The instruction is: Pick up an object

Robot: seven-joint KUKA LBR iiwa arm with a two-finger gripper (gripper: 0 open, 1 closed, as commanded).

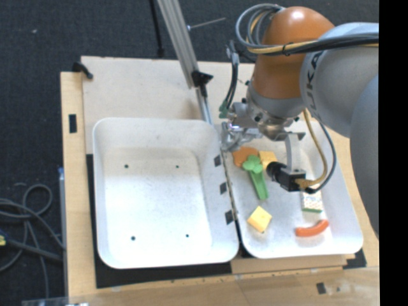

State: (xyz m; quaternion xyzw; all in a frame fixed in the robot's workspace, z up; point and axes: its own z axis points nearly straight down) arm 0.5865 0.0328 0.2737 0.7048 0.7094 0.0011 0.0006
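Hovering gripper (255, 146) over green object (257, 175) in right bin (341, 234), finger state unclear

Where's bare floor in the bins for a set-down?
Left shallow white bin: whole floor bare. Right white bin: crowded at the far end with the green plastic piece, yellow block and orange-red curved piece; bare strip between those last two.

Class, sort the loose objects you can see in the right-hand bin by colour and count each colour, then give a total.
Green: 1, green piece
Yellow: 2, yellow block, yellow piece
Orange: 2, orange piece, orange-red piece
White: 1, small packet
Total: 6
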